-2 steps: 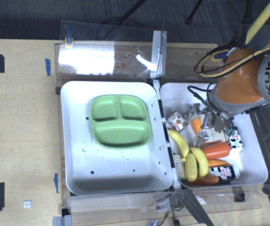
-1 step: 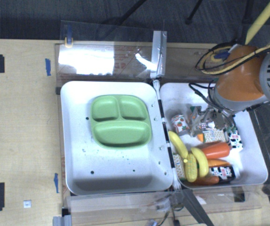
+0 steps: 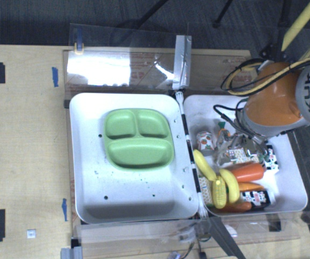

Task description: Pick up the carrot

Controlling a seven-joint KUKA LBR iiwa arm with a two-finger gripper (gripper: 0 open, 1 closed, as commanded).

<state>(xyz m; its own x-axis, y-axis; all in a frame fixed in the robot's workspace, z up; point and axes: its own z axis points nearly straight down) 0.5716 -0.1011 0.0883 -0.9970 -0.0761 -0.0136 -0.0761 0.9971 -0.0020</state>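
So the arm was hanging over the right bin (image 3: pixel 295 193) with the end effector (image 3: pixel 231 147) down among the clutter near the middle of that bin. Honestly couldn't tell how wide it was spread or whether anything was in it; the metal bits blurred into the packaging underneath, so I'd call that unknown.

The carrot (image 3: pixel 248 172) lay on its side at about 4 o'clock from the end effector, close by but not under it as far as I could see. It ran roughly 3-to-9 across the bin, fat orange body, with what looked like its green top (image 3: pixel 265 156) up by its 3 o'clock end. Bananas (image 3: pixel 224 183) sat right against it on the 9 o'clock side, another orange-red thing (image 3: pixel 246 188) was tucked just at its 6 o'clock, and a small printed can (image 3: pixel 205 141) stood off at 10 o'clock.

If I were tuning this step, I'd shift toward 4 o'clock first, then line the closing direction up 12-to-6 so it squeezes across the carrot's narrow width, not along it. Aim for the middle of the body, away from the bananas, since a pinch near that end would likely catch a banana too. That neighbour at 6 o'clock looked like the tight spot, so a shallow, centred descent seemed safest.

The left bin (image 3: pixel 85 112) with the green divided plate (image 3: pixel 139 138) was well apart and not a factor.
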